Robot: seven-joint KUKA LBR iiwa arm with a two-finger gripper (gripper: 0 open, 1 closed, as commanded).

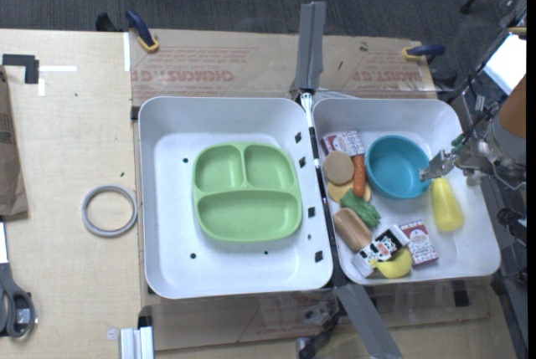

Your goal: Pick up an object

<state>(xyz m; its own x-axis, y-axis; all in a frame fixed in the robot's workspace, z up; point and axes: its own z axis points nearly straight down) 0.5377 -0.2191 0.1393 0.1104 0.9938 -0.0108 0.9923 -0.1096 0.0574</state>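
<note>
The right bin (469, 253) holds several toy foods. A blue bowl (397, 166) sits at its middle back, and a yellow bottle-shaped piece (445, 204) lies to the bowl's right. A round cookie (339, 168), an orange carrot (359, 173), a hot dog (352, 229), a banana (394, 265) and small printed cartons (418, 242) lie toward the left and front. My gripper (435, 167) reaches in from the right, its metal fingertips at the bowl's right rim, just above the yellow piece. Nothing shows between the fingers.
The left bin (159, 207) holds a green divided plate (247, 191). A grey divider bar (311, 48) stands at the back between the bins. A tape ring (110, 209) lies on the bench at left; blue clamps (142, 29) grip the cardboard at the back.
</note>
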